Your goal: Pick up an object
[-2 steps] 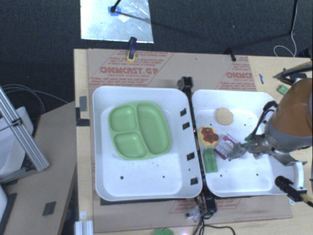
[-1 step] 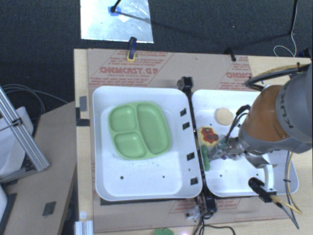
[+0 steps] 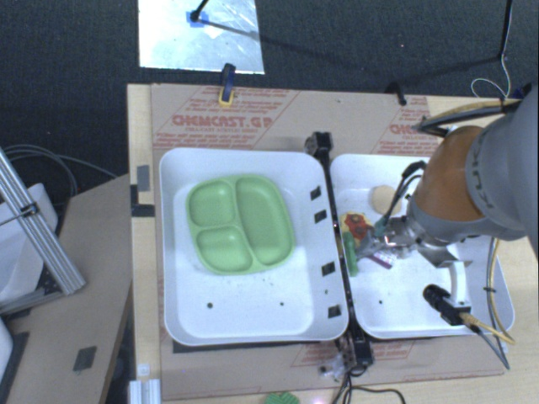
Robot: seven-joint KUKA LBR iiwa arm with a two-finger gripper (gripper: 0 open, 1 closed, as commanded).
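The jaws of the gripper [image 3: 376,244] are hidden, so their state is unclear. It hangs over small toys [image 3: 358,236] in the right bin [image 3: 404,322]. Crowded toys might slip away.

Two shallow white bins are seen side by side mid-frame. The left bin [image 3: 181,310] holds a green three-compartment tray [image 3: 240,224], lying flat. The grey arm [image 3: 484,183] is reached in from the right over the right bin [image 3: 396,322]. The gripper [image 3: 381,244] is lowered at that bin's left part, among small items: a red-orange object [image 3: 356,223], a green piece [image 3: 349,252], a purple piece [image 3: 379,261]. A pale round object [image 3: 381,197] lies just above.
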